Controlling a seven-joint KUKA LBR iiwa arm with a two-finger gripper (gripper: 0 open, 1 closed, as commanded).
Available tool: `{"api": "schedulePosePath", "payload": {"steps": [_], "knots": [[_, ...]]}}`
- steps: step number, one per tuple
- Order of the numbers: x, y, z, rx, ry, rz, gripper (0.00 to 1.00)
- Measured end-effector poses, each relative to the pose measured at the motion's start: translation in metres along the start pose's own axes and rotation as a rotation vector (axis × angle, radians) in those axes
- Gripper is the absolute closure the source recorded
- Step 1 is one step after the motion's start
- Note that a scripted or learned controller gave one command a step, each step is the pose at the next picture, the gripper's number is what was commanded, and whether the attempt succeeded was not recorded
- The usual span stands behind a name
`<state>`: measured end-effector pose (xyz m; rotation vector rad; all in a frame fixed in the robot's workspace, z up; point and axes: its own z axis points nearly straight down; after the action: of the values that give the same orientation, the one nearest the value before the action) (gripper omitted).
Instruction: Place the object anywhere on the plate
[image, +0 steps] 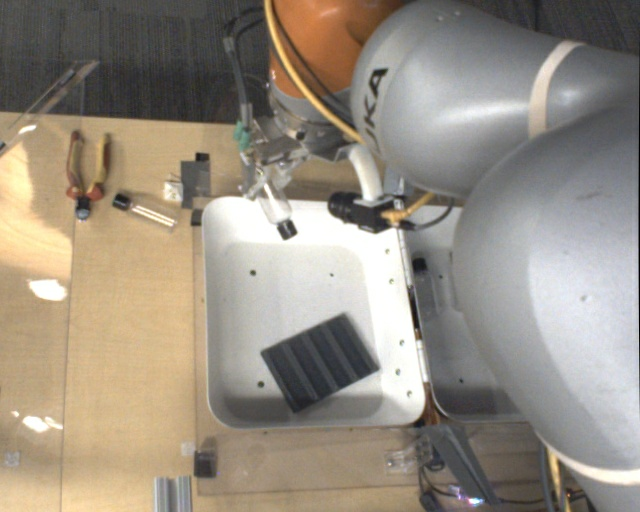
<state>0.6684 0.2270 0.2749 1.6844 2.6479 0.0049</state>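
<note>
Bulky grey arm (500, 150) with black KUKA lettering, orange wrist band, yellow and black cables, black-tipped metal pincer (275, 215)

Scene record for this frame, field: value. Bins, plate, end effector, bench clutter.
left bin: white, shallow, holds the plate
plate: dark ribbed rectangle, lying askew near the bin's front
right bin: mostly hidden by the arm
end effector: over the left bin's back edge, apart from the plate
held object: cannot tell
bench clutter: red-handled pliers and a small vial, left of the bins
</note>
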Motion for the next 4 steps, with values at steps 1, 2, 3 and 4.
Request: {"api": "schedulePosePath", "payload": {"steps": [1, 2, 3, 4], "knots": [[0.000, 0.000, -0.025, 0.000, 0.000, -0.115, 1.00], [-0.001, -0.001, 0.048, 0.003, 0.001, -0.144, 1.00], [0.000, 0.000, 0.036, -0.003, 0.000, -0.147, 1.00], [0.001, 0.000, 0.034, -0.001, 0.001, -0.346, 1.00]]}}
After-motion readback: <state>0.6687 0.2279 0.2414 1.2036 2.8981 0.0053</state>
